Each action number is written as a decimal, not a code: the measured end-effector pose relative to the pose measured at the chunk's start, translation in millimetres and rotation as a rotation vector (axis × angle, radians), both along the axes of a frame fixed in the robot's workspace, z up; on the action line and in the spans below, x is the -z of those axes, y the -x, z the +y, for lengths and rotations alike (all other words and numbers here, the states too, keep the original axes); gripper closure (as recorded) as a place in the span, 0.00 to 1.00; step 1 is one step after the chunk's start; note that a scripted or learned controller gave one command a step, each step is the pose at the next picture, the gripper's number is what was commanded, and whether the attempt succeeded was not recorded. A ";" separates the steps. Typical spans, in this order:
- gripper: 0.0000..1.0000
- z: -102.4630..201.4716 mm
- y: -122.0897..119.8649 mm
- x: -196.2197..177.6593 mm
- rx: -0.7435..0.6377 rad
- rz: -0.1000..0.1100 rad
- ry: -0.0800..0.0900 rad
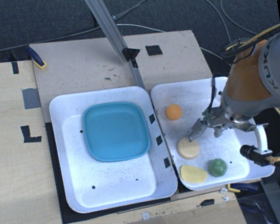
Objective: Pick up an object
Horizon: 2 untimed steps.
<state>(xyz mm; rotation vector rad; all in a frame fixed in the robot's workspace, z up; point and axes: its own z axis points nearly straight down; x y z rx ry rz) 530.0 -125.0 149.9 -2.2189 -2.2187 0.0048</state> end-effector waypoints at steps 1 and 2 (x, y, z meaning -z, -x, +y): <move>0.00 -9.0 4.1 48.1 0.000 -0.007 0.001; 0.00 -8.9 2.4 58.0 -0.001 -0.010 0.001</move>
